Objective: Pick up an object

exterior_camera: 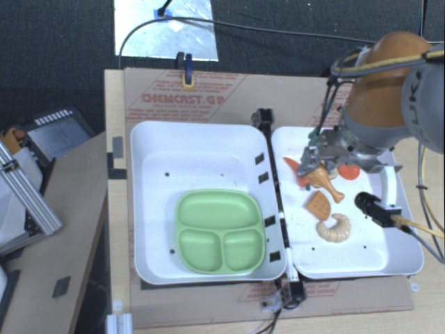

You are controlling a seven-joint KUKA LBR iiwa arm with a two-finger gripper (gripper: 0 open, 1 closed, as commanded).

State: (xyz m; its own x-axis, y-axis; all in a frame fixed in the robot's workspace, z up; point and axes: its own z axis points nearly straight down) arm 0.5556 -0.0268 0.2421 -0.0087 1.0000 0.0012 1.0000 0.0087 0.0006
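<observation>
- Arm (pixel 382 103) reaches in from the right of the camera view. The gripper (pixel 314 160) sits low over the back-left part of the right bin (pixel 361 259).
- I can't tell whether the gripper is wide, narrow or holding anything; its tip blurs into the toys below it.
- The toy drumstick (pixel 322 181) is the closest object. It's tan and directly under the gripper, lying at a slant with its thin end toward the bin's front-right. I can't say if they're touching or just apart.
- An orange carrot-like piece (pixel 290 163) is just beside the drumstick, on the side of the bin's left wall.
- A red round piece (pixel 349 172) is near the drumstick on the opposite side, partly under the wrist.
- A tan waffle-like square (pixel 318 204) is just in front of the drumstick. A pale curled piece (pixel 335 228) lies in front of that, mid-bin.
- The left bin (pixel 149 186) carries a green three-compartment plate (pixel 219 229), flat, toward its front edge.
</observation>
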